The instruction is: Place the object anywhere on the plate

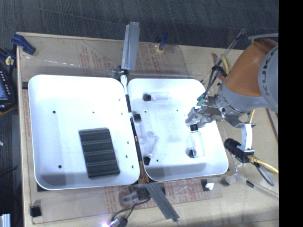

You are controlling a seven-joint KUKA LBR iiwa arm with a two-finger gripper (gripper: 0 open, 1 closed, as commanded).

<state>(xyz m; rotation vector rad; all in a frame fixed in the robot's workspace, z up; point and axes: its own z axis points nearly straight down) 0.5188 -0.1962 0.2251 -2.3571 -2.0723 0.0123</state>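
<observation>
Table (189,56) of pale wood-coloured board with red printed lettering, carrying two shallow white bins side by side; dark carpeted floor beyond its far edge. Nearest the camera, a grey metal bracket (161,203) lies at the front edge between the bins.

Left bin (42,126): holds a dark grey ribbed rectangular plate (98,152), lying flat toward the near right part, slightly skewed.

Right bin (208,167): holds several clear plastic tubes with black caps, hard to make out against the white floor. One clear tube (194,144) lies near the right wall, black cap at its near end. Another (149,148) lies by the left wall, near corner. A third (156,97) lies at the far side, black cap to the left.

Jaws (195,119): above the right side of the right bin, just beyond the far end of the first tube; whether they touch it cannot be told, nor whether they are spread or pressed together.

Arm (251,79): grey with orange band, entering from the right.

Far edge: upright grey metal post (130,46) between the bins; blue clamps (22,42) at the table's far side.
</observation>
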